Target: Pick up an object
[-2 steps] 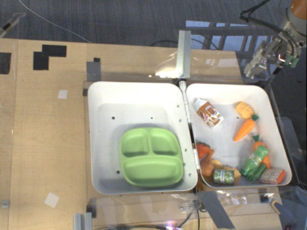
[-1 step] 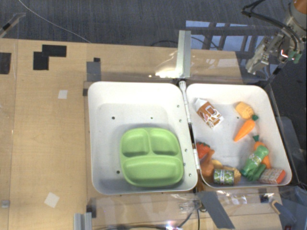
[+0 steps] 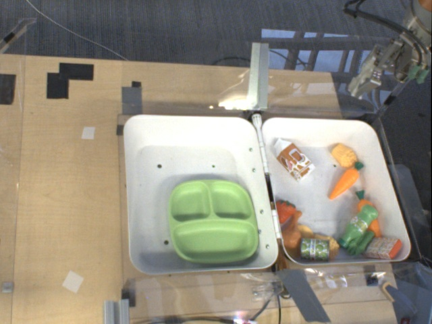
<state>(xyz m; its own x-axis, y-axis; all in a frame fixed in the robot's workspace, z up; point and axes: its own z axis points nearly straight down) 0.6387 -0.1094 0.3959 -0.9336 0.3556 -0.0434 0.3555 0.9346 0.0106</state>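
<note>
My gripper point(image 3: 370, 71) hangs high at the upper right, beyond the far edge of the right bin point(image 3: 378, 135) and well apart from everything in it. In that bin lie a brown and white carton point(image 3: 295, 160), a round orange cracker point(image 3: 343, 155), a carrot point(image 3: 345, 182), a green bottle point(image 3: 359, 227), a green can point(image 3: 314, 248), a red packet point(image 3: 385, 248) and a red and orange piece point(image 3: 288, 214) by the left wall.
The left bin point(image 3: 148, 147) holds a green divided plate point(image 3: 212, 220). A thin ridge point(image 3: 264, 174) splits the two bins. A metal post point(image 3: 258, 76) stands behind them. Most items crowd the right bin's near edge.
</note>
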